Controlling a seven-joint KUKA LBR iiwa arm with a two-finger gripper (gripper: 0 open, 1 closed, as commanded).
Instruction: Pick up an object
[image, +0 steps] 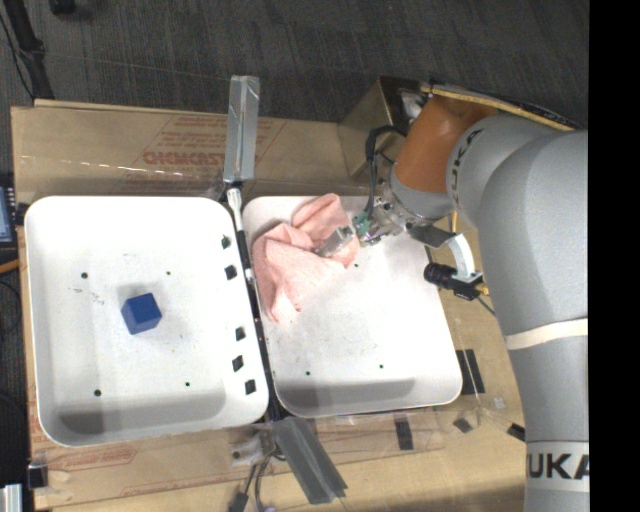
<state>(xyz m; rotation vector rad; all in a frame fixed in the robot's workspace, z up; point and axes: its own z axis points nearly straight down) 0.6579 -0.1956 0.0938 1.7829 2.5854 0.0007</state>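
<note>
A crumpled pink cloth (295, 258) lies in the back left part of the right bin (400, 340). A small blue cube (141, 312) rests on the floor of the left bin (60, 260). My gripper (345, 237) is down at the cloth's right edge, its fingers pressed into the pink folds. The grey arm with its orange band (432, 140) comes in from the right above it. The cloth's folds hide the fingertips.
A grey metal bar (240, 130) stands upright behind the divide between the bins. Black clips (238, 300) line the shared rim. Brown cardboard (130, 140) lies behind the bins. A black fitting (450, 280) juts from the arm over the right bin's edge.
</note>
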